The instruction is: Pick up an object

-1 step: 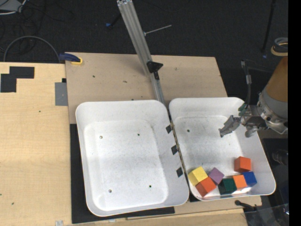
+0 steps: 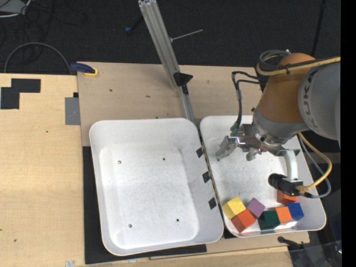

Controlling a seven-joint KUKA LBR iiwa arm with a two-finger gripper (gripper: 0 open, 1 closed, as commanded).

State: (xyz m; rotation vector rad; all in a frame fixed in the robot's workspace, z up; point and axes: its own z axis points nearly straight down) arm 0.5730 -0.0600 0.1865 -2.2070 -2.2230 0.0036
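White plastic, two shallow bins side by side on a pale wooden bench (image 2: 39, 166): the left bin (image 2: 146, 238) has nothing to pick, while the right bin (image 2: 219, 128) holds a cluster of small coloured blocks crowded into its near corner. A yellow block (image 2: 235, 206), a red block (image 2: 243, 220), a purple block (image 2: 256, 207), a green block (image 2: 268, 219), an orange block (image 2: 284, 213) and a blue block (image 2: 295, 210) sit touching or just beside one another against the bin's front wall. The grey-and-orange KUKA arm (image 2: 289, 102) reaches in from the right, its gripper (image 2: 239, 148) hanging over the bare far half of the right bin, well apart from the blocks. The jaws look spread, with nothing between them.

The risk from here appears plain: the blocks are packed so tightly that descending jaws may land on two at once, or nudge a neighbour instead of straddling one. The corner walls leave little room beside the outer blocks, so a finger could strike the rim. A slanting aluminium post (image 2: 164, 49) stands behind the bins, near the arm's sweep.
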